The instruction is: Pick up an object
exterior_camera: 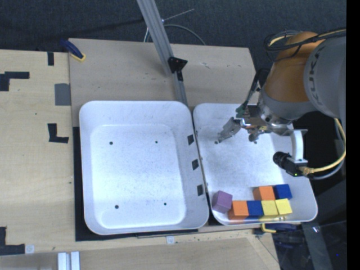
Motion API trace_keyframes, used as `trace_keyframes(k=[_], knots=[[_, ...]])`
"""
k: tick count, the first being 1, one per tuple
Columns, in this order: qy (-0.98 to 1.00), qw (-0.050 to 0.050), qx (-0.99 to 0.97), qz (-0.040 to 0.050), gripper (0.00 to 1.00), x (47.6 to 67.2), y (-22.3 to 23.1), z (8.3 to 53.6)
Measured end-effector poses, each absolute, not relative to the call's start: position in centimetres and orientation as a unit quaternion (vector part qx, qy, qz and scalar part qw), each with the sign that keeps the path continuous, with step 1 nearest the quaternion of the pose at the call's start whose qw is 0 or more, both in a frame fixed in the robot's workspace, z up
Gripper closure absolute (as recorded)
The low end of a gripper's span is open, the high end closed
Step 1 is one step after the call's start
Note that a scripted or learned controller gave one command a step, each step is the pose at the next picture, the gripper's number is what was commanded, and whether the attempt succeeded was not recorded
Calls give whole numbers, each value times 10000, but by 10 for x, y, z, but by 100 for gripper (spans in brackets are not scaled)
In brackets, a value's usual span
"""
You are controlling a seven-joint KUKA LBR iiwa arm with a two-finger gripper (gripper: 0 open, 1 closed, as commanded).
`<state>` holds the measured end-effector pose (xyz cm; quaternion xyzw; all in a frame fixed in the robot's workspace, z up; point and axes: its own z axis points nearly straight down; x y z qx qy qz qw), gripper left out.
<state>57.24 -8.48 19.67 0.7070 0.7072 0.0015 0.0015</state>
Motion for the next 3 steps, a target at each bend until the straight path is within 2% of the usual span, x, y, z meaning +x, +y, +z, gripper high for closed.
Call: trace_keyframes(k=[1,2,3], knots=[[7081,-13,7061,-5,0,563,-61,192],[7081,-21,7061,-13,0,526,-29,192],[7077,2,7065,-2,0,556,-41,192]])
